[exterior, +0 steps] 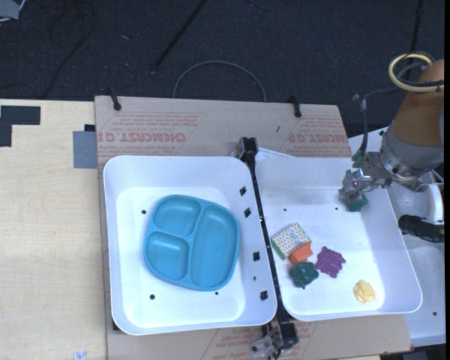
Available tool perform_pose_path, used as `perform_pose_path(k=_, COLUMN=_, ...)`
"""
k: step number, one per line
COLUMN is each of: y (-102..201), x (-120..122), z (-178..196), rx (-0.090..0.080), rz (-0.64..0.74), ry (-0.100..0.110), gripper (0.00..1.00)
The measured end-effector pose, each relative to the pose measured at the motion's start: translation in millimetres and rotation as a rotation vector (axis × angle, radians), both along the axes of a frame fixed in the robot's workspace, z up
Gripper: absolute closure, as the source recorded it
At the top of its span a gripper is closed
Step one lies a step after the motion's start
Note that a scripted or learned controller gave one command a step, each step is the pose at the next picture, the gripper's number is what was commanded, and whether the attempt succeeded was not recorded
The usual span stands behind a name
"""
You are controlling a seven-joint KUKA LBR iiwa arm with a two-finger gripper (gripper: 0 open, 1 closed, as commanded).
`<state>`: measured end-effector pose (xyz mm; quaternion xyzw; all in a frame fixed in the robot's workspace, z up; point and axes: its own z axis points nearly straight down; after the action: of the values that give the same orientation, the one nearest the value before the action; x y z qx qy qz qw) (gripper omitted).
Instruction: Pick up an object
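Hovering over the right bin was the gripper, pinching a small teal thing near the far right side, too blurry for its long axis.

Your arm comes in at the three o'clock edge of the frame, its orange band uppermost and the grey wrist below it, angled down toward nine o'clock. The gripper sits low at the end of the wrist, and something small and dark green shows right at its tip.
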<state>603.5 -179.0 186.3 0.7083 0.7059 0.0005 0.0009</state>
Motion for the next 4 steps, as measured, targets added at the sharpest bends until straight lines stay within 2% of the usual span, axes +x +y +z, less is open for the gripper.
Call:
perform_pose_path(k=1, y=-1, x=0, z=37, rx=0.001, rz=0.004, ry=0.001, gripper=1.0)
perform_pose_path(k=2, y=43, x=7, z=35, rx=0.003, rz=0.008, ry=0.005, gripper=1.0)
perform_pose_path(k=3, y=103, x=5, z=29, rx=0.003, rz=0.007, ry=0.006, gripper=1.0)
perform_pose_path(k=4, y=151, x=14, z=30, rx=0.003, rz=0.007, ry=0.004, gripper=1.0)
